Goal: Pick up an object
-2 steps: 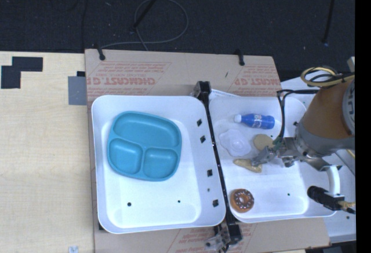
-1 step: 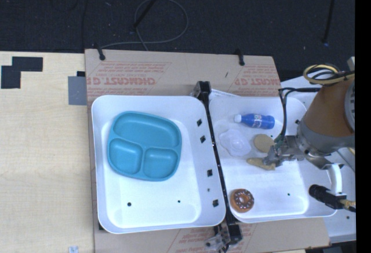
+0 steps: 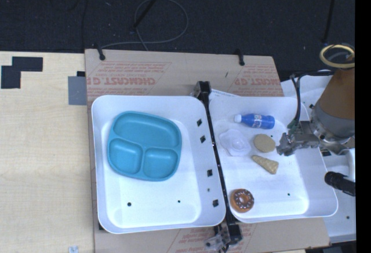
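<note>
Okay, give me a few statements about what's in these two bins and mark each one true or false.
1. The blue divided plate lies in the left bin. True.
2. The doughnut sits on the blue divided plate. False: it lies near the front edge of the right bin.
3. The blue bottle lies on its side in the right bin. True.
4. The gripper is over the left bin. False: it is at the right bin, beside the round tan piece.
5. The tan wedge lies in the right bin. True.
</note>
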